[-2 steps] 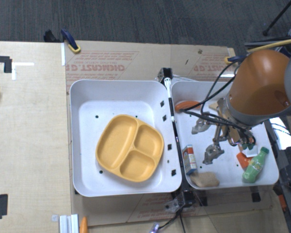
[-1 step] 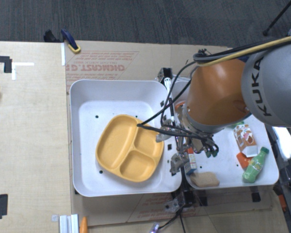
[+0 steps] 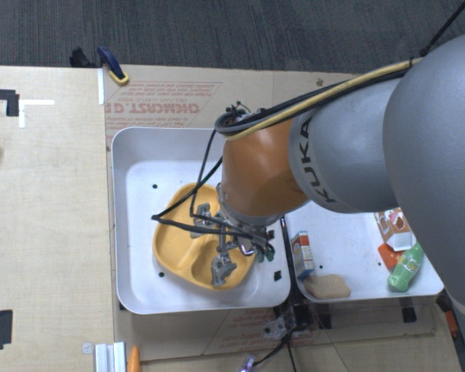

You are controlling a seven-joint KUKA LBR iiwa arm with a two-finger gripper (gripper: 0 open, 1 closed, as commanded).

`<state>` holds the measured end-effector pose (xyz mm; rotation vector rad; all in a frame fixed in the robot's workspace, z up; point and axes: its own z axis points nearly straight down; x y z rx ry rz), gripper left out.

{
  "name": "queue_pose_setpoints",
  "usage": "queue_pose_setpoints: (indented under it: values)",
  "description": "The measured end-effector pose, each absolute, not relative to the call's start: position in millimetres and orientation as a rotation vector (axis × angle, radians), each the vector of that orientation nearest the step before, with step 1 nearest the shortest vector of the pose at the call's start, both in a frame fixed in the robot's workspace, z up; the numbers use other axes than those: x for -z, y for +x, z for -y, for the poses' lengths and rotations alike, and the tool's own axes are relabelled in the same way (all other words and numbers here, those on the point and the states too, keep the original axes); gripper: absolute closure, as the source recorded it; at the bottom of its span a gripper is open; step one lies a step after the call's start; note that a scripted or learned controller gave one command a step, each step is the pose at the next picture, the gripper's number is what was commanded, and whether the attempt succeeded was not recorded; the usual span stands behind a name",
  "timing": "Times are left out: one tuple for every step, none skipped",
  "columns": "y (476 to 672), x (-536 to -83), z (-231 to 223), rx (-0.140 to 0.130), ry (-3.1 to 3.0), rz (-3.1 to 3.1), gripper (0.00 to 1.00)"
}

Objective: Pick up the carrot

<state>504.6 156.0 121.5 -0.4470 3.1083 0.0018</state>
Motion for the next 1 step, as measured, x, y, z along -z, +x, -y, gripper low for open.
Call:
queue_pose_setpoints:
  values:
    - [507.2, -131.4, -156.2, -0.001, -0.448, -3.102, 1.00]
